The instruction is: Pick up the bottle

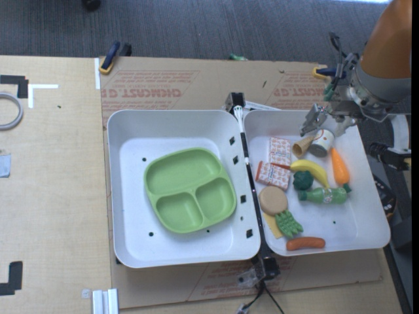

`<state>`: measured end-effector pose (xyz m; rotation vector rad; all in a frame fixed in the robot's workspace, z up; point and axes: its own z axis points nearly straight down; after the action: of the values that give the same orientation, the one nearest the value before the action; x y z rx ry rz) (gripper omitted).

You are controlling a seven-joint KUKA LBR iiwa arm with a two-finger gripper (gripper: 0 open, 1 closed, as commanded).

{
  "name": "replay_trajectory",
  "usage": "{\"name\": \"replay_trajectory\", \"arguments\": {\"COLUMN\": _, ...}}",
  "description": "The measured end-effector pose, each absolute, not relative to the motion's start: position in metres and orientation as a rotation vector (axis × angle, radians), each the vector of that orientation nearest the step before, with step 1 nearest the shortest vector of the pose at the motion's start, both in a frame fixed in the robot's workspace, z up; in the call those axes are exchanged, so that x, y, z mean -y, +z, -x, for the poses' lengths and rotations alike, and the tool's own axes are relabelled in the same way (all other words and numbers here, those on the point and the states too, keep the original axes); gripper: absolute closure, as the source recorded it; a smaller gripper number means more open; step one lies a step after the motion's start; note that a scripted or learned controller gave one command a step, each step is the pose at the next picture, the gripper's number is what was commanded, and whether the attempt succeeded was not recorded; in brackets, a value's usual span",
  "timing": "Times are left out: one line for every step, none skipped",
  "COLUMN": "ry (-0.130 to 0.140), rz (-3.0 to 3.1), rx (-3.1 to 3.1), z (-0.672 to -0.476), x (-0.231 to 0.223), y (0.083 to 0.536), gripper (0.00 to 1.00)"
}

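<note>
Below the carrot point(339, 167), the green bottle point(323, 195) lies untouched; the gripper point(317, 119) hovers well above it, empty, opening unclear. Nothing done yet.

green tray point(190, 191) – banana point(310, 169), carrot point(339, 167)

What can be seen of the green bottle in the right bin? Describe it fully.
The green bottle lies on its side on the right bin floor, long axis roughly left to right. It looks like glossy translucent green plastic with a pale label band. The broccoli sits against its left end, the banana just above, the carrot near its right end. The claw is apart from it.
</note>
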<state>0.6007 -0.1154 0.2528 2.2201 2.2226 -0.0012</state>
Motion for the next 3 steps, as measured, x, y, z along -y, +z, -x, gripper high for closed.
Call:
{"name": "replay_trajectory", "arguments": {"ry": 0.002, "rz": -2.137, "rx": -2.3, "z": -0.556, "x": 0.122, "y": 0.095, "gripper": 0.0}}
{"name": "replay_trajectory", "arguments": {"ry": 0.008, "rz": -2.138, "rx": -2.297, "z": -0.558, "x": 0.121, "y": 0.105, "gripper": 1.0}}
{"name": "replay_trajectory", "arguments": {"ry": -0.001, "rz": -2.158, "rx": -2.285, "z": -0.499, "x": 0.114, "y": 0.131, "gripper": 1.0}}
